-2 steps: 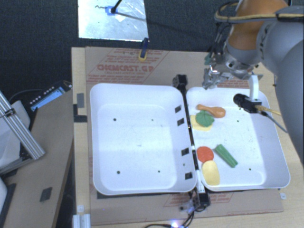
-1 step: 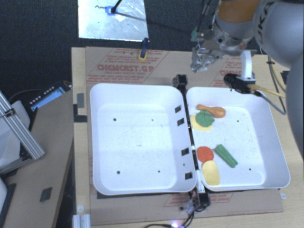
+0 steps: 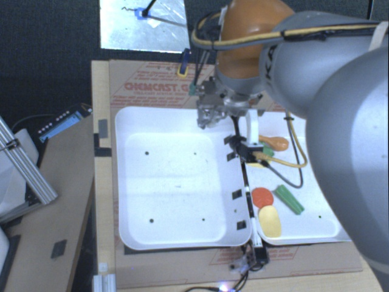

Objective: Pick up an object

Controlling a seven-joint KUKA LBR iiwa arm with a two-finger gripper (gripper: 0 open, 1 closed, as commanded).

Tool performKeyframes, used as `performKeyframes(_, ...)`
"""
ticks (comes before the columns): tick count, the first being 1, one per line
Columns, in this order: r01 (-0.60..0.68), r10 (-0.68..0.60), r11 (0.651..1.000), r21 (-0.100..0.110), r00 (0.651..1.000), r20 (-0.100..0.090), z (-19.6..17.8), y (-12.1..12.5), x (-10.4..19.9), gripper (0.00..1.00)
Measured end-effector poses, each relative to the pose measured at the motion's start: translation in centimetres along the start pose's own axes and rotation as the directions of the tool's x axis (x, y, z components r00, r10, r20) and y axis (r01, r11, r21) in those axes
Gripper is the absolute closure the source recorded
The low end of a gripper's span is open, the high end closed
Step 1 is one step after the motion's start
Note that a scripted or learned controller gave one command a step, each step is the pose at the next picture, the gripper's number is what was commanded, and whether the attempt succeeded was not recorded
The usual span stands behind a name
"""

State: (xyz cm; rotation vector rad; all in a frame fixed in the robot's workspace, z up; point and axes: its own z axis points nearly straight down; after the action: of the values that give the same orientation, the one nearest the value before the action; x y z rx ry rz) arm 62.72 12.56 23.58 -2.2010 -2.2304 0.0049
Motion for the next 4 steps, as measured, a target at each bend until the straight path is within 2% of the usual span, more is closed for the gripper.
performKeyframes(1,-0.006,0.006,1.000,-0.005,1.000,0.003,5.9,2.2,3.4,1.00)
performKeyframes(2,-0.003,0.003,1.000,-0.007,1.000,0.000,9.8,2.5,11.3,1.00)
performKeyframes(3,-0.014,0.014,0.999,-0.029,1.000,0.000,-8.6,4.5,6.1,1.00)
performKeyframes(4,-0.005,0.005,1.000,-0.002,1.000,0.003,0.9,4.1,11.1,1.00)
